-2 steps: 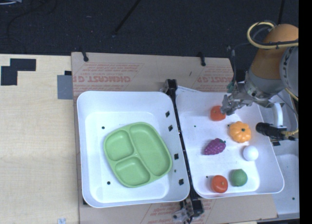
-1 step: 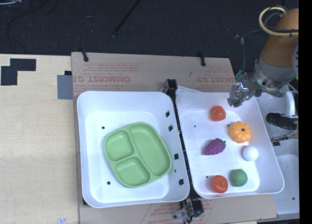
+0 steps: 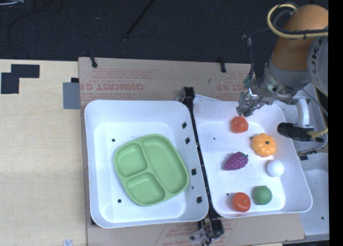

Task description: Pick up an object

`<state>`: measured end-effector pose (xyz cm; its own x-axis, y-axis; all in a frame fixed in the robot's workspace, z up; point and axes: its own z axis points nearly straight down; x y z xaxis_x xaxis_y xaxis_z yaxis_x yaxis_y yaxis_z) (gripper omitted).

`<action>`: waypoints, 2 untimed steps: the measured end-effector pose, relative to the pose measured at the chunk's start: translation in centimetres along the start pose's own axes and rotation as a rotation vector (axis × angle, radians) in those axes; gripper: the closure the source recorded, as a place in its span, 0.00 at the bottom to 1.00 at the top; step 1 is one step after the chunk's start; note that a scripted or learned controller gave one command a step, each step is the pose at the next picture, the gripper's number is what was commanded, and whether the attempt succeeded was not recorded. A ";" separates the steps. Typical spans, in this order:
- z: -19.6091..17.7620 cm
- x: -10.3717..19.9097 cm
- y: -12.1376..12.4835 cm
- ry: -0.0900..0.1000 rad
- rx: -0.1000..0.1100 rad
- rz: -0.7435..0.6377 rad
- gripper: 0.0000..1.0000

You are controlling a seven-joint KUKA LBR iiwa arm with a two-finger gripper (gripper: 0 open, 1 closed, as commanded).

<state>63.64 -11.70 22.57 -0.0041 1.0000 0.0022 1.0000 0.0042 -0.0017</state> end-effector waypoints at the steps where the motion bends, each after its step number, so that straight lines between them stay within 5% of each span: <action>1: -0.6 5.1 -1.2 0.001 0.002 0.000 1.00; 2: 0.4 10.9 -1.7 0.000 0.003 -0.001 1.00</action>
